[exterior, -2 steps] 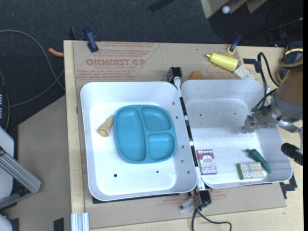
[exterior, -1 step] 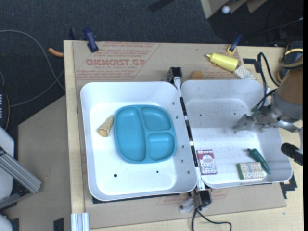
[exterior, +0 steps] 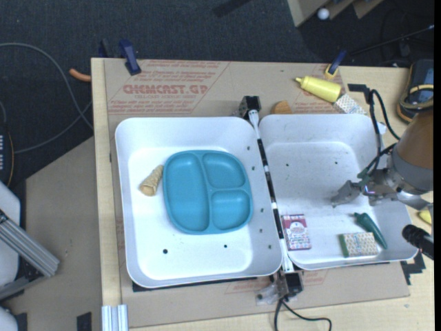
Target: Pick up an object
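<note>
Counter: carries two white bins side by side.
Left bin: blue divided plate, cone touching its left.
Right bin: card, sponge, green marker near front.
My jaws: low over right bin; spread or pinched, I cannot tell.

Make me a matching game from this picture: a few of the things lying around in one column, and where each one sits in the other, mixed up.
Things:
1. blue divided plate
2. ice cream cone
3. small red and white packet
4. yellow bottle

Places:
A. on the cardboard behind the right bin
B. middle of the left bin
C. front left corner of the right bin
D. left bin, just left of the plate

Pairs: 1-B, 2-D, 3-C, 4-A
</note>
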Controlling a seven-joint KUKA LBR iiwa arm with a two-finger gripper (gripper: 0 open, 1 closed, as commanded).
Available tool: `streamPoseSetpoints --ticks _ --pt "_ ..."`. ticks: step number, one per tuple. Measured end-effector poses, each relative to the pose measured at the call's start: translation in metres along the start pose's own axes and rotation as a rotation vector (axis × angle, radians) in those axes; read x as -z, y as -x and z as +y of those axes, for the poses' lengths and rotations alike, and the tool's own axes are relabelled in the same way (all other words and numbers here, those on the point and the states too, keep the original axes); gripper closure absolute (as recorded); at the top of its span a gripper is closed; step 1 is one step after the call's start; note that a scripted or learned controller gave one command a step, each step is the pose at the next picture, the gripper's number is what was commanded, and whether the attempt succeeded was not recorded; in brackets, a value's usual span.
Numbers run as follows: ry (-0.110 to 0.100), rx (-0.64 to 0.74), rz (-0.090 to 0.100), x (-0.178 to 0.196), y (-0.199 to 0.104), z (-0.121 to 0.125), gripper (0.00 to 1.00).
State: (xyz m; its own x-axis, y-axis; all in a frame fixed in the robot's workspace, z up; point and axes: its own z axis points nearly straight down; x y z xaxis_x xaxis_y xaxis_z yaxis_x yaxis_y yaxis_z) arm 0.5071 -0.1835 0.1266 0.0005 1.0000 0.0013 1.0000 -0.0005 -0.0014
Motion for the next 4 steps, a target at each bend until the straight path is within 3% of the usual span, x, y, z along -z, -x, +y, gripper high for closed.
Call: streamPoseSetpoints --ticks 1,2,3,4 --pt "0.003 0.002 -0.003 -0.01 0.033 0.102 0.0" --pt "0.001 0.001 0.0 0.018 -0.042 0.011 0.0" --pt "0.005 0.002 -0.003 0.088 -0.003 0.129 0.0" --pt "-0.002 0.002 0.0 -0.025 -0.048 0.104 0.0"
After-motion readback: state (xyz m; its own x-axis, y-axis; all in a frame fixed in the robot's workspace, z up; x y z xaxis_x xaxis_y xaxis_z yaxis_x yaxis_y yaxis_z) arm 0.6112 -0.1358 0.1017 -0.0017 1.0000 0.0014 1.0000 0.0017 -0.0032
